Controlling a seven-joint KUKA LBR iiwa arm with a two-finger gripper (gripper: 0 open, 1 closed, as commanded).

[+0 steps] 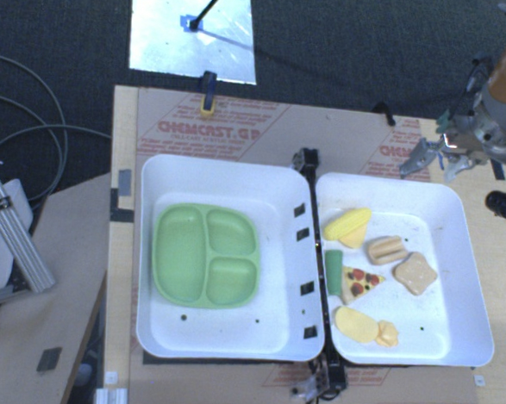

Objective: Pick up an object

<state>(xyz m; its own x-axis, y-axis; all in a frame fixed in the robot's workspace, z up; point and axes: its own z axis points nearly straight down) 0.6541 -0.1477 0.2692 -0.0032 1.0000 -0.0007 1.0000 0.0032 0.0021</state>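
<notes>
Camera view has my gripper (436, 159) spread wide with nothing in it, hovering past the right bin's (470, 255) far edge. I'd say it's the approach step; next it needs lowering onto the toast (416, 273) mid-bin.

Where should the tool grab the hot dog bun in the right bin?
Likely across the short width of the hot dog bun, at mid-length, coming straight down. It lies flat and elongated, roughly left-right in the view, with bare bin floor above it; the toast slice sits close at its lower right, so avoid that end.
</notes>
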